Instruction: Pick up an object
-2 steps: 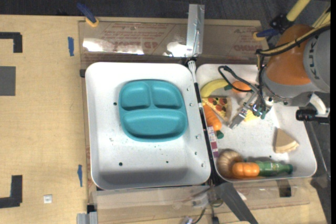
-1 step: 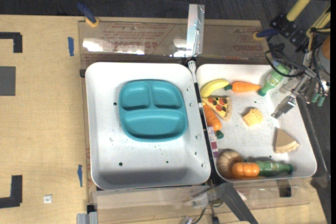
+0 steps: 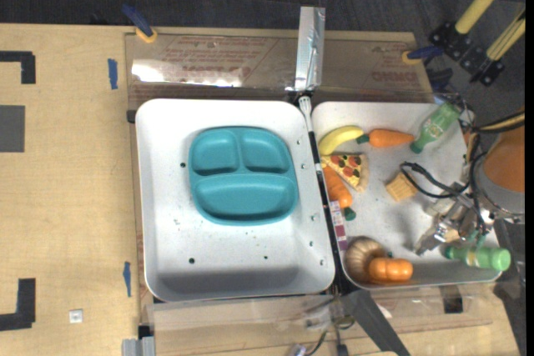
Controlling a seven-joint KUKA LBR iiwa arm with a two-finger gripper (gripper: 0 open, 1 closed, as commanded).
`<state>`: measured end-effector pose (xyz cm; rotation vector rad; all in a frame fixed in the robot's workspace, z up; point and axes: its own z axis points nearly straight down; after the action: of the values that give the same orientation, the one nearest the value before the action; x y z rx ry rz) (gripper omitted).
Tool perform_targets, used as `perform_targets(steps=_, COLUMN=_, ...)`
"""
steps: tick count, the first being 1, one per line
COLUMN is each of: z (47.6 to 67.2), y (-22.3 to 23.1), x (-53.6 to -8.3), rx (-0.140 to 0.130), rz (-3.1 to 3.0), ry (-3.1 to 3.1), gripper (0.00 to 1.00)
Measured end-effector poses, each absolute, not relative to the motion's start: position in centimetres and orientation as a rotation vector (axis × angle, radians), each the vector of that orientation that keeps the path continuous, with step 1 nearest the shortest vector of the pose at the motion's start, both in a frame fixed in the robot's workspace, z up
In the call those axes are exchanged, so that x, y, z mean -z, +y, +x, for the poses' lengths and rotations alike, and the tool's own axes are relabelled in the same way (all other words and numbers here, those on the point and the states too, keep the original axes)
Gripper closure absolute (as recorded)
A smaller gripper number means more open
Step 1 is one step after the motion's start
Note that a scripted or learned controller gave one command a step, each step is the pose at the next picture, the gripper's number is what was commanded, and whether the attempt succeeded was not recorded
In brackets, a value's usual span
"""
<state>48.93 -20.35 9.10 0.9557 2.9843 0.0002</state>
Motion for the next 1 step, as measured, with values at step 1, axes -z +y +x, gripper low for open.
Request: perform_targets(steps=1, z=52.00, y=-22.40, x=-16.72, rx=0.003, rz=0.671, ry=3.058, gripper=0.00)
